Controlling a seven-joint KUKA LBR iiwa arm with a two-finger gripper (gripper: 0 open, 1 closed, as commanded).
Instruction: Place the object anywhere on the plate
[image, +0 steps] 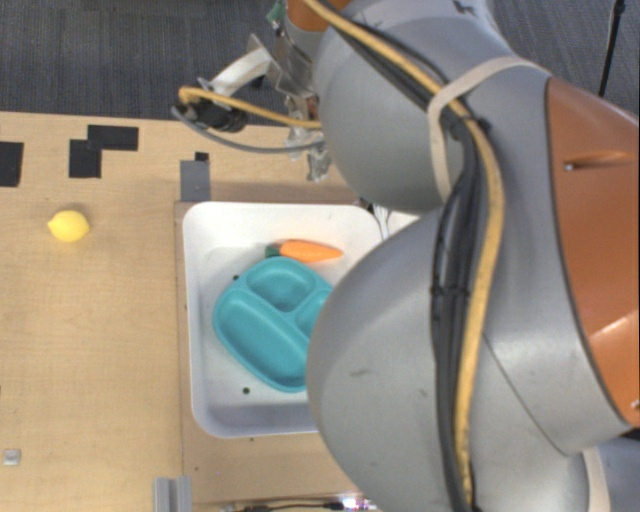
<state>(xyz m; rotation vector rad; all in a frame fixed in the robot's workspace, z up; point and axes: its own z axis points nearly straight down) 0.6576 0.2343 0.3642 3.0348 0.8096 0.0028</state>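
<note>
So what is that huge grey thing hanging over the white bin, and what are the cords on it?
That is the robot's arm: fat, rounded grey segments with a smooth matt skin and an orange band along one section. A yellowish cable and dark cables run down its side, held by a pale strap. At the top, near the end effector, sit white and metal parts with another looped cable.

**No readable writing in view**

No text, label, brand, number or sign can be read anywhere. The flat black rectangular patches (103, 146) on the pale wooden bench top (90, 330) carry no letters or figures. The grey robot arm casing (470, 330) and its orange band (600, 230) show no marking that can be made out.
</note>
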